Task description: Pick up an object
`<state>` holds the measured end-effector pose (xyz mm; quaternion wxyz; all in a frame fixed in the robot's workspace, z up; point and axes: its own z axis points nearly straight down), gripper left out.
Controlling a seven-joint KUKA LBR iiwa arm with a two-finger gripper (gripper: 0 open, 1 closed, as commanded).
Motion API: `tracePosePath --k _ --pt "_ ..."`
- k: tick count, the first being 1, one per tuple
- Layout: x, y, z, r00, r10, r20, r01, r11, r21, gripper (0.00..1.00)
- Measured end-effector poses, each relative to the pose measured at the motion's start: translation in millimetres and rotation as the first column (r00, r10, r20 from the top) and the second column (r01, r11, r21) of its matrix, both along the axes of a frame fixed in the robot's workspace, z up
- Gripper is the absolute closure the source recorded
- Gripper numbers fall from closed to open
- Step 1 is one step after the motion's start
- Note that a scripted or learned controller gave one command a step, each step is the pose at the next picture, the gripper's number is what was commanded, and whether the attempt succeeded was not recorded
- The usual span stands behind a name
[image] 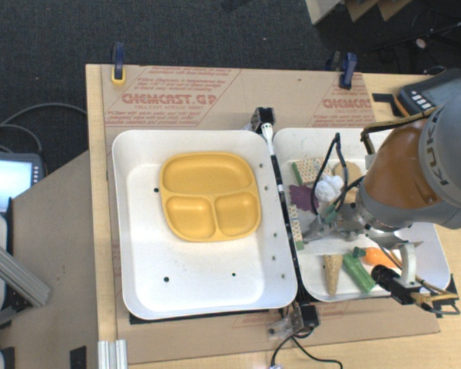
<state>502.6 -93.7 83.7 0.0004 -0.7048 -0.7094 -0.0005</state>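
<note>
Across the bench, two shallow white bins sit side by side. Largest in view is the arm (422, 167), grey with an orange band, reaching in from the right and hanging over the right bin (438, 264), where it hides much of what lies there. The left bin (138, 275) holds a yellow divided tray (211, 194), lying flat near its upper middle with three compartments.

Beneath the wrist, the gripper (334, 221) points toward the clutter in the right bin, near the wall between the bins. Whether it is spread, closed or gripping anything cannot be told; the arm's bulk and the jumble of small things mask it.

The likely pick is among those small things. A green stick-shaped piece (357, 271) lies slanted at the bin's lower part, just beside a pale cone (332, 271) and an orange piece (380, 256). A white puffy item (328, 184) and a purple scrap (301, 197) lie higher up, near the dividing wall.

All look light, and probably plastic or soft toy stuff. The green stick seems stiff and smooth, so it may slip; taking it across its narrow width at mid-length would suit best. The cone would likely squirt out of a pinch near its tip.
</note>
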Motion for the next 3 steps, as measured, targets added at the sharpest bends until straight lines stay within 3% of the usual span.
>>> tracePosePath --k 1,2,3 --pt "-17 -76 89 1.000 -0.012 0.007 0.012 1.000 -0.007 0.00" --pt "-24 -10 89 1.000 -0.002 -0.003 0.002 1.000 0.001 0.00" --pt "-25 -73 -3 1.000 -0.011 -0.003 0.011 1.000 -0.001 0.00"
